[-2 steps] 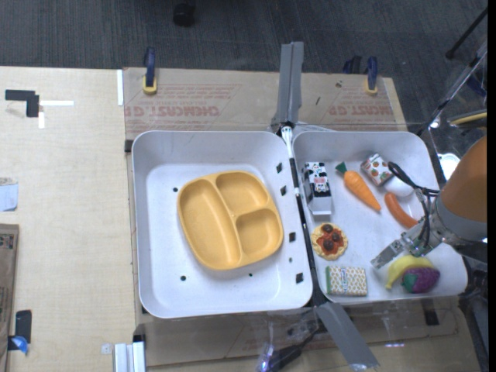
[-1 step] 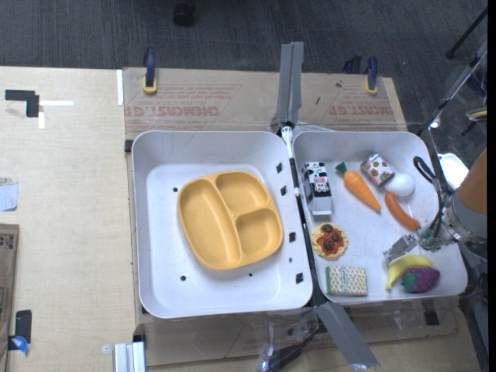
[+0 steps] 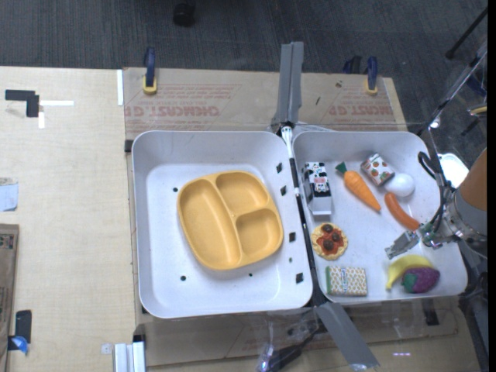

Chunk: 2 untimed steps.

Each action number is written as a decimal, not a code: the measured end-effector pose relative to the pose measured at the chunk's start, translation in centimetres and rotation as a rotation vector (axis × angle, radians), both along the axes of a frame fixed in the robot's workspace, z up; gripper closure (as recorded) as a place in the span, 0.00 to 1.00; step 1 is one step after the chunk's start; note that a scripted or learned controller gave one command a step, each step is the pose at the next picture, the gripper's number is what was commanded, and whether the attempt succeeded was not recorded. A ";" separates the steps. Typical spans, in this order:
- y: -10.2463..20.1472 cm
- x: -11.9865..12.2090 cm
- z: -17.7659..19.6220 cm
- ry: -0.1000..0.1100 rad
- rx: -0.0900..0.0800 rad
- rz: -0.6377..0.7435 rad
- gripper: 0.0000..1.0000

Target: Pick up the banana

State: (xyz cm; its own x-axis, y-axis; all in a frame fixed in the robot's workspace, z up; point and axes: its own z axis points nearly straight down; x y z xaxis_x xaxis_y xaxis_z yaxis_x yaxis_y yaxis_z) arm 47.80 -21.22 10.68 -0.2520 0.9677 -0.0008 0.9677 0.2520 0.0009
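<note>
right bin (image 3: 457, 285) near edge: banana (image 3: 404, 267) lying crosswise, long axis left-right, tip toward cracker (image 3: 346, 280) | purple grapes (image 3: 421, 280) touching its right end | hand (image 3: 403, 244) just above banana, nothing visibly held, opening unclear | beyond: pizza (image 3: 329, 240), carrot (image 3: 361, 189), egg (image 3: 400, 184) | left bin: yellow plate (image 3: 229, 219)

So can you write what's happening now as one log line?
goal: pick up banana | hand: above right bin, just up-left of banana | banana: lying in bin beside purple grapes, not held
</note>
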 end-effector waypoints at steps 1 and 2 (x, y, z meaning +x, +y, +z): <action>1.9 4.4 1.3 0.001 0.000 -0.040 0.00; 1.1 -0.1 -1.4 0.003 0.001 -0.017 0.00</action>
